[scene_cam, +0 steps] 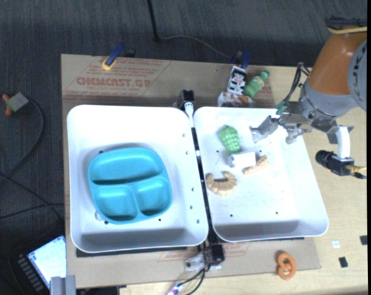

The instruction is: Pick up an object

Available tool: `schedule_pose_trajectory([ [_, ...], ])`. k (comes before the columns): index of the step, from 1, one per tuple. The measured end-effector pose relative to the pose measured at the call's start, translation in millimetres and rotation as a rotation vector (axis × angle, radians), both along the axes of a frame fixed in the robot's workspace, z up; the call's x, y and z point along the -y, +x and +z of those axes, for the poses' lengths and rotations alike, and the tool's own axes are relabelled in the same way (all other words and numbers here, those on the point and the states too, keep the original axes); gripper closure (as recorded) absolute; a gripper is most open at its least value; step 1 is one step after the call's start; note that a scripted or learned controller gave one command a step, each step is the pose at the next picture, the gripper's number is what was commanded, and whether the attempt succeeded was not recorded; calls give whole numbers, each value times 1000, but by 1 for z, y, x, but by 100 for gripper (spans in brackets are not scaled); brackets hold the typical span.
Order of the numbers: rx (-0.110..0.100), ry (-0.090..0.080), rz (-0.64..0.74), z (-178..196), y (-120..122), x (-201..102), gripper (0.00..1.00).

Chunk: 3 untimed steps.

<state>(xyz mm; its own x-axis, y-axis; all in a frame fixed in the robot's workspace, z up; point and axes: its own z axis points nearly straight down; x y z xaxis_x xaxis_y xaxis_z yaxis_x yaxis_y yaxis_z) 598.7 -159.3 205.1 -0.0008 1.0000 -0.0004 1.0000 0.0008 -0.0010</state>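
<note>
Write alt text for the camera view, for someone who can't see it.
A grey and orange robot arm reaches from the right, its gripper above the right bin, which holds a green toy and tan pieces. The left bin holds a blue divided tray.

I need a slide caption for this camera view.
Gripper open above right bin with toy foods; blue tray in left bin.

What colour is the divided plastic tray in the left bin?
Light blue; the three-compartment plastic tray shows clearly in the camera view.
</note>
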Motion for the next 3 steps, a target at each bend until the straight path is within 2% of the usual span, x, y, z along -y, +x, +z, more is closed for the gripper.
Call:
schedule_pose_trajectory([
  [1,14,-4,-1,-95,-3,9,0],
  [2,11,-1,2,-117,35,-18,0],
  [3,12,-4,3,-106,35,-17,100],
])
